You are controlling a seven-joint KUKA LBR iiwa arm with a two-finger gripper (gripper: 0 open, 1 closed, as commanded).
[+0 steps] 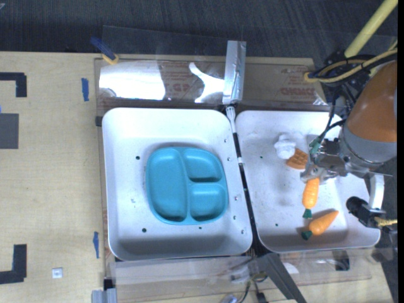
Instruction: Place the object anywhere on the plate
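A blue divided plate (186, 183) lies in the middle of the left bin (120, 137). In the right bin (265, 219), an orange carrot (310, 194) with a green end stands lengthwise, its upper tip right under my gripper (317, 169). The gripper's body hides how it meets the carrot. A second carrot (322, 222) lies slanted near the bin's front right. A small orange piece (297, 161) and a white object (285, 148) sit just left of the gripper.
The bins meet at a raised divider (240, 175). The arm's grey wrist and orange band (375, 115) overhang the right bin's right side, with cables behind. A metal bracket (234, 71) stands behind the bins.
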